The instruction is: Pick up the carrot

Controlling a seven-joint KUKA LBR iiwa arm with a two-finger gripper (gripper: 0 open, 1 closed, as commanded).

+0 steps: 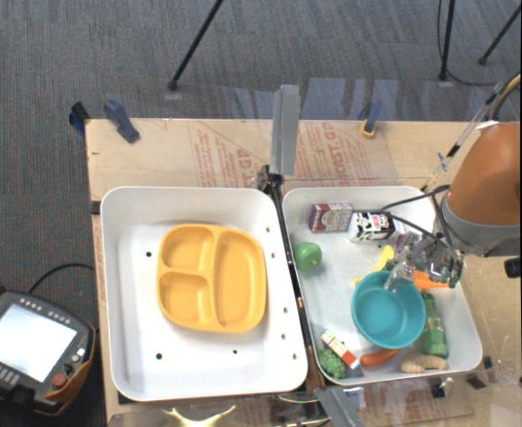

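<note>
Though much of it is hidden under the arm's wrist, the carrot [437,282] shows as a bright orange piece at about 3 o'clock in the right bin [470,327], just off the rim of a teal bowl [389,311]. The gripper [425,269] hangs right over it, with cables trailing across; from where I stand I cannot tell whether it is clenched, released, or has hold of anything.

The bowl sits upright a little toward 5 o'clock from the bin's middle. A yellow piece [384,259] pokes out at the bowl's 12 o'clock edge. At 4 o'clock from the bowl, a long green item [434,329] lies along the bin's right wall, touching or nearly touching the carrot's lower end. Below it, at the bin's 5 o'clock corner, is a knobbly tan piece [423,363], and beside that a red-orange elongated piece [378,358] at 6 o'clock.

At 7 o'clock a small red and white box [340,347] leans by a bumpy green lump [332,362]. A green round fruit [308,256] rests at 9 o'clock near the wall. At 11 and 12 o'clock two small cartons lie side by side, a brown carton [331,217] and a black-and-white carton [371,226].

Over in the left bin [118,310], a yellow divided plate [212,277] lies flat in the middle.
</note>
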